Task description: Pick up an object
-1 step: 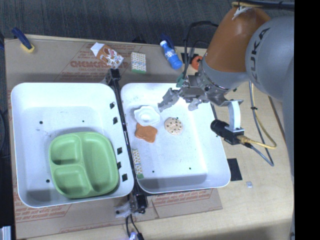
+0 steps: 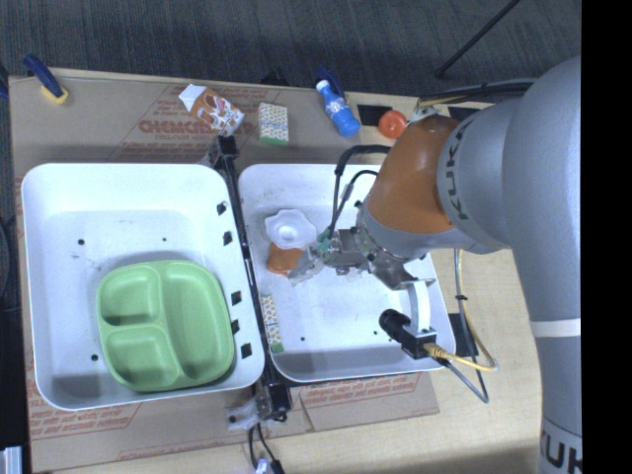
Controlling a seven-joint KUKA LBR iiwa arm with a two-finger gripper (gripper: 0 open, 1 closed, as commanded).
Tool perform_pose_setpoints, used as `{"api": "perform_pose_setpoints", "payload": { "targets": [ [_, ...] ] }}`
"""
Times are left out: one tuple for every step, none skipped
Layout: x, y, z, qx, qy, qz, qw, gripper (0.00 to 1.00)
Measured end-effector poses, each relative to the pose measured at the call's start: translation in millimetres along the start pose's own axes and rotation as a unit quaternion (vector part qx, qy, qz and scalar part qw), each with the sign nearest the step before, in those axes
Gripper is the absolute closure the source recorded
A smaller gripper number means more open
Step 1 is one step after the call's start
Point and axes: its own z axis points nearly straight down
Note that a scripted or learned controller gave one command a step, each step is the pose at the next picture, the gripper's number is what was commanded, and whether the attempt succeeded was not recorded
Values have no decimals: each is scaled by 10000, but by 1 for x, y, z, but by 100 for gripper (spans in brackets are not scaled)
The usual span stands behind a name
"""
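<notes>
My gripper (image 2: pixel 314 259) is low in the right bin (image 2: pixel 326 349), reaching in from the right under the orange wrist band. Its tip sits right beside a small orange object (image 2: pixel 284 260) and just below a white, clear-edged plastic cup (image 2: pixel 287 230). The tip touches or nearly touches the orange object. I cannot make out whether anything is between the fingers.
The left bin (image 2: pixel 59 215) holds a green divided tray (image 2: pixel 165 322). Behind the bins on the cardboard lie a blue bottle (image 2: pixel 339 109), an orange ball (image 2: pixel 392 122), a small green-patterned box (image 2: pixel 274 122), a snack packet (image 2: pixel 210 110) and a blue-yellow clamp (image 2: pixel 44 79).
</notes>
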Motion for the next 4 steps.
{"api": "perform_pose_setpoints", "payload": {
  "targets": [
    [-39,66,-15,-27,-5,5,10000,0],
    [-13,90,45,-28,-5,-6,10000,0],
    [-13,90,35,-19,-7,-26,10000,100],
    [21,31,-54,-19,1,-3,10000,100]
  ]
}}
